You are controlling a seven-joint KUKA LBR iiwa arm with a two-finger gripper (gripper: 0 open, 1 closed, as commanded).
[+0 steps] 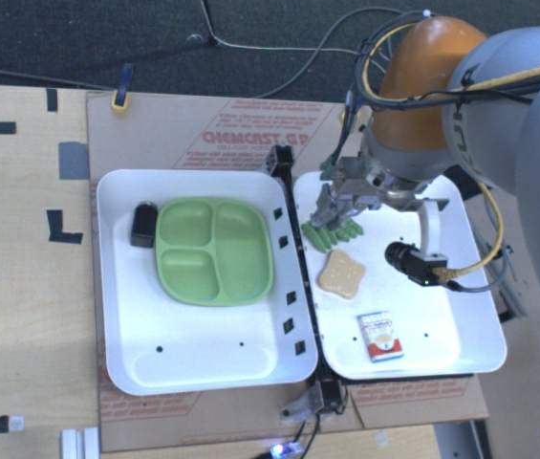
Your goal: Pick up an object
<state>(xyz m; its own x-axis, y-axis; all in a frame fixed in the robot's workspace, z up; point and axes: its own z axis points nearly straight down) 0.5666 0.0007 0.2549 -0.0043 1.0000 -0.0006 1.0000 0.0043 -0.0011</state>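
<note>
Tool [330,216] low in right bin [480,347], at its left wall, directly over green leafy item [334,232]. Tool opening: cannot tell, wrist body blocks sight.

Step in hand, judged: descent onto green item. Advise straight vertical approach, centred on bunch, clear of bin wall; item looks soft, thin, ridged, likely to slip.

Tan bread-shaped piece [341,274] just beside it: rounded, matte. Small carton [380,337]: flat, boxy, red-white print. Left bin [121,352]: green compartment plate [215,251], smooth plastic; black block [143,225] touching its rim.
</note>
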